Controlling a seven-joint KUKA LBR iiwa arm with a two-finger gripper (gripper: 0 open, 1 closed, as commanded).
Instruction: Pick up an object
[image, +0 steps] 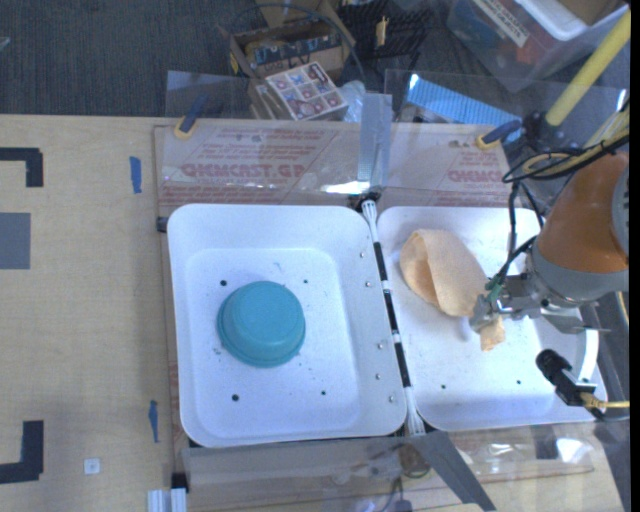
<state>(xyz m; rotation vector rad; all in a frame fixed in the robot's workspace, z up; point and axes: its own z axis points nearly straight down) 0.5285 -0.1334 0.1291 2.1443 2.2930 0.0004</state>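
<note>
Gripper (489, 318) sits at the tan cloth's (440, 268) lower-right end; cloth runs up-left from it. Finger state: cannot tell.

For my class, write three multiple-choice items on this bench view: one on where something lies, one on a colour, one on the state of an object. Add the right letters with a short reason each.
1. Where does the teal bowl lie?
A. in the left bin
B. in the right bin
C. on the wooden bench

2. What colour is the cloth in the right bin?
A. blue
B. tan-orange
C. black

3. How does the bowl stand?
A. upright, opening up
B. upside down, base up
C. on its side

Answers:
1 A, it sits in the left bin.
2 B, the folded cloth is tan-orange, beside the gripper.
3 B, its closed flat base faces up.
</note>
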